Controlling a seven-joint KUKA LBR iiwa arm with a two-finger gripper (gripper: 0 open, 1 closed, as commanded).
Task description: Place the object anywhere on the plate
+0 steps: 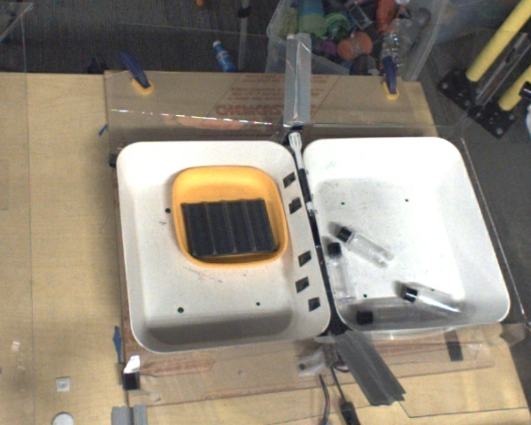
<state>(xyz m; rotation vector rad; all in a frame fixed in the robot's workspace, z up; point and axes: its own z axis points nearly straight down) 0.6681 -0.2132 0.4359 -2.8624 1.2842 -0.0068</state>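
A black ribbed block lies flat on the orange plate in the left bin, well inside the plate's raised rim and toward its near edge. The block's long axis runs across the view from left to right, turned slightly so that its right end sits a little nearer the camera; its ribs run crosswise to that axis, from the far side to the near side. The plate, a rounded rectangle, sits in the middle of the left bin, closer to the central divider than to the bin's left wall. Across the divider, the right bin holds clear tubes with black ends: one tube lies near the divider, slanting from its dark end at upper left down to the right; a second tube rests near the bin's front right, also slanting with its dark end to the left; a third dark-capped piece lies against the front wall. Both bins stand on a pale wooden bench, with a clear tub of coloured toys beyond it.
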